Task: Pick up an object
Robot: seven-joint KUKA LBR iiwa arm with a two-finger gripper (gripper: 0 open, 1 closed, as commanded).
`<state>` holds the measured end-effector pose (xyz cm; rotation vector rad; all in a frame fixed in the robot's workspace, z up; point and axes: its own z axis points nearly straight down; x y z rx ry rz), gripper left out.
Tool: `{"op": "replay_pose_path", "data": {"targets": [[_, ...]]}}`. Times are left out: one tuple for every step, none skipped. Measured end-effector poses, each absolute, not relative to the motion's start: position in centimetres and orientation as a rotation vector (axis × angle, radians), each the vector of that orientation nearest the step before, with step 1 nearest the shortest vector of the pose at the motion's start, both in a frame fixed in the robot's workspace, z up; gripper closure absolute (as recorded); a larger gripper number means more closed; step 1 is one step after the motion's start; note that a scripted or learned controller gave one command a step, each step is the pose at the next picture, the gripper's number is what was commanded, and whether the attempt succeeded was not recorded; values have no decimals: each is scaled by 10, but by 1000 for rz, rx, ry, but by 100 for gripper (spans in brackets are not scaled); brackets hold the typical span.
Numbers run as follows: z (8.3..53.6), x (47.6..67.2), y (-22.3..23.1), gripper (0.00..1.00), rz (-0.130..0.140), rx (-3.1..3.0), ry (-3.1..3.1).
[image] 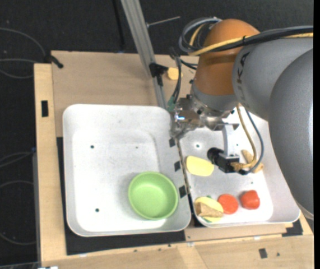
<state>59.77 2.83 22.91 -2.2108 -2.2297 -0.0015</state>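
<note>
Where the two white bins meet, toward their far end, the gripper (177, 126) hangs low over the dividing rims. The grey arm (283, 94) with its orange band reaches in above the right bin (269, 189). Whether the claw is open or closed cannot be told, since the wrist hides it from above, and what it holds, if anything, cannot be told either.

The things to pick lie apart from it. A yellow piece (199, 166) sits in the right bin just beside the divider. Along that bin's near edge lie a tan and pale-green item (209, 208), an orange-red ball (227, 203) close against it, and a red piece (250, 199). In the left bin (109, 150) a green bowl (153, 195) stands upright by the near right corner.

Dark lettering runs along the arm's grey casing — too foreshortened to read.
</note>
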Motion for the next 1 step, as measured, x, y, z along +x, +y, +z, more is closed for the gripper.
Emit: {"op": "replay_pose_path", "data": {"targets": [[226,603,81,100,-2,-2212,-2230]]}}
